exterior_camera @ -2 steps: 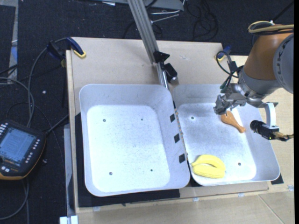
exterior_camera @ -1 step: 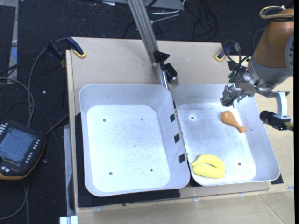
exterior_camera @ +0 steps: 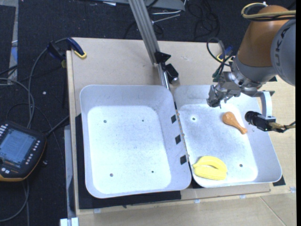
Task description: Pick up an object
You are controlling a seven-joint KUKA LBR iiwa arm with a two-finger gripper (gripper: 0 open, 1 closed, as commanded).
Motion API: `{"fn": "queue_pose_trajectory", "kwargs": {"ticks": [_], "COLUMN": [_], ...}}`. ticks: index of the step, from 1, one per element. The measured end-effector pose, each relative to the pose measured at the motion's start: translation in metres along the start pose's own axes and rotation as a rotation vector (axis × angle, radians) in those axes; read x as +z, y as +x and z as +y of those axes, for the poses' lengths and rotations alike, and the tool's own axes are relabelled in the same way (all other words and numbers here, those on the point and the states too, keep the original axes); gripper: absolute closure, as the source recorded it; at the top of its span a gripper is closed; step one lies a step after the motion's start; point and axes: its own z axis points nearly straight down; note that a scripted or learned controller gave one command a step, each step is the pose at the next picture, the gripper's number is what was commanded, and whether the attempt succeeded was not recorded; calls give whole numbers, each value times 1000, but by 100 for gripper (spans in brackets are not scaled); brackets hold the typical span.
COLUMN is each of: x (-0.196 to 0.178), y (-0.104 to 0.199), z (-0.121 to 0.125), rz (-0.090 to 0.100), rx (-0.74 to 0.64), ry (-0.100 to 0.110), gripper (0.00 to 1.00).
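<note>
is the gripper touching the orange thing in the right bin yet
Apart. The camera view shows a strip of bare white bin floor between the gripper and the orange object, which lies on the right bin floor.

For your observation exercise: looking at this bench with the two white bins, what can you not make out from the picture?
- Gripper, camera view: too small and dark to read its state.
- Orange object: too small to identify.
- Yellow object: underside hidden by its own body.
- Arm: cut off by the right edge.
</note>
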Motion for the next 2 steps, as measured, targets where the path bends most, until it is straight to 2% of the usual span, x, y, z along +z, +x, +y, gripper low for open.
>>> {"fn": "queue_pose_trajectory", "kwargs": {"ticks": [2], "x": [-18], "y": [105], "z": [6], "rz": [0], "rx": [0], "ry": [1], "gripper": [100]}}
